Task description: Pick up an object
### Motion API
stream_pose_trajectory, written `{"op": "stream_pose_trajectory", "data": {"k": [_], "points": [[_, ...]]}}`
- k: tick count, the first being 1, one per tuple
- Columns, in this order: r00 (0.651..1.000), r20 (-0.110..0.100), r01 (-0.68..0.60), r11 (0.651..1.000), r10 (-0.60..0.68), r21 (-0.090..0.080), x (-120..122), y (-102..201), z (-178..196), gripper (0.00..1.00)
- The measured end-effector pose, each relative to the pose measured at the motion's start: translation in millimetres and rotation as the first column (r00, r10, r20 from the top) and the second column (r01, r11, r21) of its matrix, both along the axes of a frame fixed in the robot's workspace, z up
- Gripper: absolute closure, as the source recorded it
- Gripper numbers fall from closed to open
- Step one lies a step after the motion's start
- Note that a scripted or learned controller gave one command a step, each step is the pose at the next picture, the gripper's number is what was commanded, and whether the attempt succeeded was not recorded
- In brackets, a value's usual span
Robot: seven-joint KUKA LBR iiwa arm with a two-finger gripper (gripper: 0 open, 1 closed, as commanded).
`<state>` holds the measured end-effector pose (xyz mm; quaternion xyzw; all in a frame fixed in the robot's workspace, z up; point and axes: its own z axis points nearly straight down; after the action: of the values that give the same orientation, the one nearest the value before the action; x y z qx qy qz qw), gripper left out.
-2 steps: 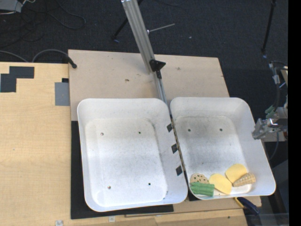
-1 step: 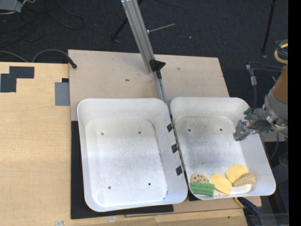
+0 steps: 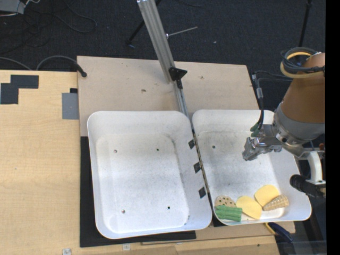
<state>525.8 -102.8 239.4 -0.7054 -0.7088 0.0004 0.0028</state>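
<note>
While the grey arm with its orange band reaches in from the right, I see its metal two-finger gripper (image 3: 251, 152) hanging above the bare speckled floor of the right shallow white plastic bin (image 3: 234, 142). I cannot tell its finger state. At that bin's near edge, touching, lie a ridged green piece (image 3: 229, 213), a round brown-spotted cookie (image 3: 224, 201), two smooth yellow lumps (image 3: 257, 201) and a tan textured wedge (image 3: 275, 202).

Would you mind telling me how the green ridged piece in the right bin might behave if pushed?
The green ridged piece looks small and probably light, so it should slide readily. It lies flat, so tipping seems unlikely. It touches the brown dotted cookie and a yellow piece, so a push would likely nudge those too.
</note>
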Motion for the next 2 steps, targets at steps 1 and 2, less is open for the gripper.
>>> {"op": "stream_pose_trajectory", "data": {"k": [1, 2], "points": [[1.0, 0.002, 0.001, 1.0, -0.001, -0.001, 7.1, 48.5, 5.7, 1.0], [1.0, 0.0, 0.002, 1.0, -0.002, -0.001, 5.1, 91.6, 5.3, 1.0]]}}
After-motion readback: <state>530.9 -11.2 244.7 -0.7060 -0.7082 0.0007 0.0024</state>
